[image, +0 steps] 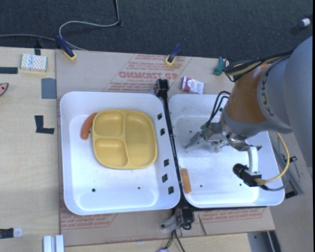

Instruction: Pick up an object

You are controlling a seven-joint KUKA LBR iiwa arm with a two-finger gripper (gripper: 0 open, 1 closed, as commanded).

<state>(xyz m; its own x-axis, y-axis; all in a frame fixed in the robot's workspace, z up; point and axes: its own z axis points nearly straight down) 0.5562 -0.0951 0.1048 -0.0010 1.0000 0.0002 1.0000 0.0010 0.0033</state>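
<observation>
Your claw (191, 143) sits low in the right bin (199, 193); its spread can't be made out, and the yellow tray (125, 139) half-hides an orange sausage (86, 126).

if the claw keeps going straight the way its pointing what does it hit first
The claw points toward the view's left, low over the right bin. Going straight on, it would probably meet the divider between the two bins first, though its height above the floor is unclear.
</observation>
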